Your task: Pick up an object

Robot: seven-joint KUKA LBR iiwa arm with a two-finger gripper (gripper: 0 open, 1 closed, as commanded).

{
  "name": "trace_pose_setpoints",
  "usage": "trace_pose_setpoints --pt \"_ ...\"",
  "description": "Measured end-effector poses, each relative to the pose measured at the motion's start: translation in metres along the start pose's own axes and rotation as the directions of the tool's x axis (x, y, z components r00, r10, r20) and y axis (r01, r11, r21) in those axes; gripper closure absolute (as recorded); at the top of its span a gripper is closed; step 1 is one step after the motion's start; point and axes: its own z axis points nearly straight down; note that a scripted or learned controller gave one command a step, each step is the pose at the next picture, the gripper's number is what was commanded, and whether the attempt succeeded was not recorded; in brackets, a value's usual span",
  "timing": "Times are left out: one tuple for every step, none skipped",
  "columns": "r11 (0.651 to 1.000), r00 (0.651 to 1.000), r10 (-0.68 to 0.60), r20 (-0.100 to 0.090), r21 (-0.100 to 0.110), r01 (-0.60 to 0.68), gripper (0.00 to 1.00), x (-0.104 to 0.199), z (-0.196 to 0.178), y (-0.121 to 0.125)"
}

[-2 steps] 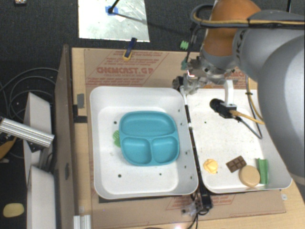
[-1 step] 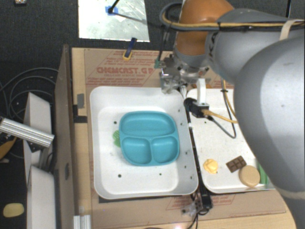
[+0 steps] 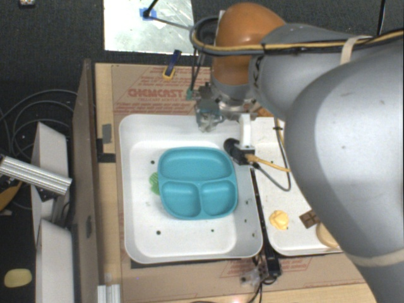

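No pick yet, as far as I can judge. Gripper [image 3: 208, 120] sits over the far rim of the left bin [image 3: 142, 245]. Nothing visible in it; can't tell how it's set at this angle.

Candidates:
- blue divided plate [image 3: 197, 183], flat on the bin floor just in front of the gripper toward the camera, 3 compartments, nothing in them that I can see
- small green piece [image 3: 153, 183], touching or partly under the plate's left edge, can't tell which
- yellow lump [image 3: 279, 219] and brown bit [image 3: 308, 218] in the right bin [image 3: 273, 197], well off to the gripper's right and nearer the camera

Clearance: far bin wall directly under the gripper, tight there. Open floor left of and in front of the plate. Divider between the 2 bins runs close along the plate's right rim. Yellow cable [image 3: 271, 166] drapes over it.
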Motion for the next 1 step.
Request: trace_pose_setpoints --pt "1.0 1.0 -0.002 -0.002 0.001 0.002 1.0 0.0578 -0.0203 -0.051"
